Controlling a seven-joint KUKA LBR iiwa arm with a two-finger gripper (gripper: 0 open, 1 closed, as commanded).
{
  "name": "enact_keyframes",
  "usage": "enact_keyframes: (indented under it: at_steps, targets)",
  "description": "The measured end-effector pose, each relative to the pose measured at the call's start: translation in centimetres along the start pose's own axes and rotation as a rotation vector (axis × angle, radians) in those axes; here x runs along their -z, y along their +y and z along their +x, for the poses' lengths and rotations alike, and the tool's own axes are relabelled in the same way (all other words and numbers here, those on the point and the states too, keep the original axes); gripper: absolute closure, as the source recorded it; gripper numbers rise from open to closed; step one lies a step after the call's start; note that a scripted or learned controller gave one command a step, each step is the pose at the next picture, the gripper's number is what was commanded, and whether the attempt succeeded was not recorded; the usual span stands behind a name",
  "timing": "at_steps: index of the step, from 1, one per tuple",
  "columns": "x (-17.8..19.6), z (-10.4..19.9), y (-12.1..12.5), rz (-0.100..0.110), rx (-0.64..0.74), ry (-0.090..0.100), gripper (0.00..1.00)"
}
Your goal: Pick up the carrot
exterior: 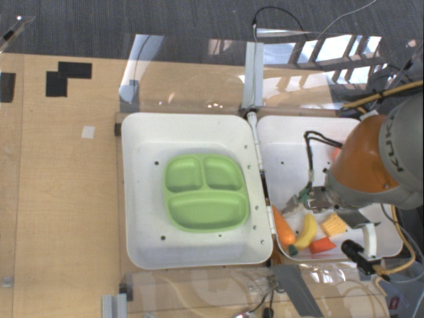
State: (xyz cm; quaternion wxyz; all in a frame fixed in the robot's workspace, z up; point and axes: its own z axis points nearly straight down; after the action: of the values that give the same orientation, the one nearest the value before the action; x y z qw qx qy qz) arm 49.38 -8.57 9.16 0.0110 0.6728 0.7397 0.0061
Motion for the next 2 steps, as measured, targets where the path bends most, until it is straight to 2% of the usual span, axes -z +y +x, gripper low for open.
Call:
enact_keyframes:
  at_steps: [1, 2]
  targets:
    - [0.2, -0.55, -0.2, 0.005, 0.598, 0.005, 0.0]
    - [0.11, -0.38, 0.12, -0.004, 0.917, 0.003, 0.0]
